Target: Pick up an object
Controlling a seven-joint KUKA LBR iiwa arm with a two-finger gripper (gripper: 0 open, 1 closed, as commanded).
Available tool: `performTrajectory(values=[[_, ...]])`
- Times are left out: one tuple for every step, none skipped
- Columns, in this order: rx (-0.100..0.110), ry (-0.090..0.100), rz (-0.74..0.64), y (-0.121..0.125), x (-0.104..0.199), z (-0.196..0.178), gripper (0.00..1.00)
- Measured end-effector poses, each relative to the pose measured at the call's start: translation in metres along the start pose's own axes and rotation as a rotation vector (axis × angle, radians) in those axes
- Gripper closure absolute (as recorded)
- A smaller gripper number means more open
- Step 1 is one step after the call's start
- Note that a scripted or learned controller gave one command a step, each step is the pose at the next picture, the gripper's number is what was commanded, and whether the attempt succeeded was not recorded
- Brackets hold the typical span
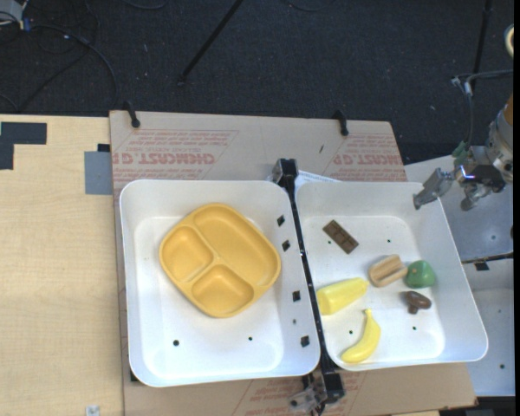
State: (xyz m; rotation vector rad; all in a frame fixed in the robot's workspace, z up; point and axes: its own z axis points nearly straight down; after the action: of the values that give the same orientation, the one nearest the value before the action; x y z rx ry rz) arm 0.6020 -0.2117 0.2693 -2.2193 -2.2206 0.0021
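Note:
The right bin (451, 336) holds a brown chocolate bar (340, 237), a tan bread roll (386, 270), a green piece (420, 274), a small dark brown piece (417, 301), a yellow wedge (341, 295) and a banana (364, 338). My gripper (449, 191) hangs over the bin's far right corner, beyond the green piece. It is open, its two fingers spread with nothing between them.
A yellow divided plate (218, 258) lies in the left bin (139, 319). A black divider (299, 267) with clips runs between the bins. Cardboard (243, 150) lies under both bins. A grey metal stand (490, 232) sits to the right.

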Motion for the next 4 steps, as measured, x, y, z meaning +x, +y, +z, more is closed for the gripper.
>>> performTrajectory(values=[[0.004,0.001,0.000,0.002,0.003,0.044,0.00],[0.004,0.001,0.000,-0.002,0.004,0.107,0.00],[0.005,0.002,0.001,-0.007,0.002,0.170,0.00],[0.002,0.000,0.001,-0.005,0.002,0.156,1.00]])
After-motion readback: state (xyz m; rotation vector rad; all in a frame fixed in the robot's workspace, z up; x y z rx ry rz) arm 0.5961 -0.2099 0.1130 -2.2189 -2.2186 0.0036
